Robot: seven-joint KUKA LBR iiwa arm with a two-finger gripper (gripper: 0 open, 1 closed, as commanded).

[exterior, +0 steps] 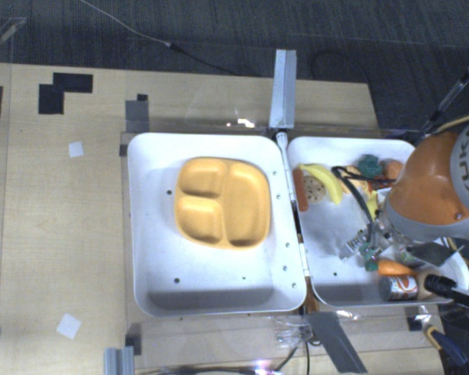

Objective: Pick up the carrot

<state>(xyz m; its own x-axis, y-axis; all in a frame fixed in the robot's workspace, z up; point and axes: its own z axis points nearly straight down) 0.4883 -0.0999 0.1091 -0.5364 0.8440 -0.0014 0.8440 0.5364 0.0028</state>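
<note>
carrot [392,268]: long axis left-right, lying flat in right bin [328,276] | end effector [365,246]: grip state cannot tell | tabletop [55,233]: pale wood, dark floor behind

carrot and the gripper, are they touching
Cannot tell. In the camera view the gripper sits right beside the carrot, but the arm hides where they would meet.

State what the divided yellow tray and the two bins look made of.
Yellow tray: likely moulded plastic, smooth and slightly glossy, with rounded compartment edges. Left bin and right bin: probably plastic or coated metal; white, smooth, with soft glare along the rims.
</note>
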